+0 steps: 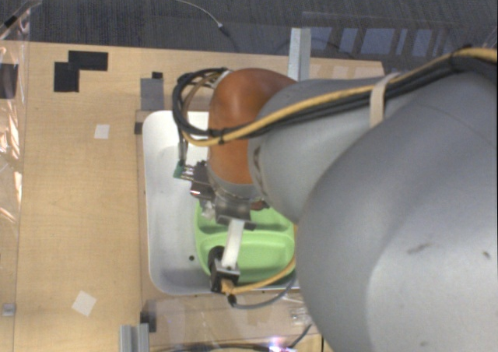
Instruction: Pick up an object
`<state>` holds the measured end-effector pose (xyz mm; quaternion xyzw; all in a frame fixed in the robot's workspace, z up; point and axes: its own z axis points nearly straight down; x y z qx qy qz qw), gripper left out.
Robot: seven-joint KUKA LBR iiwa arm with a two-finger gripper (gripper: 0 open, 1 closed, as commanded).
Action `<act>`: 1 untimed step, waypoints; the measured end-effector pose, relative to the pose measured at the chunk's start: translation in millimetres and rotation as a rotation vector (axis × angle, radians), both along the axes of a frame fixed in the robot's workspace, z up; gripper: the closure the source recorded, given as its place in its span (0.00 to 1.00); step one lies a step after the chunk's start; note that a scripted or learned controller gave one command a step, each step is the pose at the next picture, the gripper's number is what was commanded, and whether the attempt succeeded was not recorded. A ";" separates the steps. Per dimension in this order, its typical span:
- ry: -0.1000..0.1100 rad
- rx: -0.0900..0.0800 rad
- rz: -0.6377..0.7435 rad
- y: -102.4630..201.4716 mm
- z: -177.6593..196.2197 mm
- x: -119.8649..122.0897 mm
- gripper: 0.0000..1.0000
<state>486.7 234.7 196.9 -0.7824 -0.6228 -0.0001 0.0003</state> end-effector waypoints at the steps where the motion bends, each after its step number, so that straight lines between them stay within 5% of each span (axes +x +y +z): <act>1: -0.003 0.000 0.517 -0.5 17.2 9.4 1.00</act>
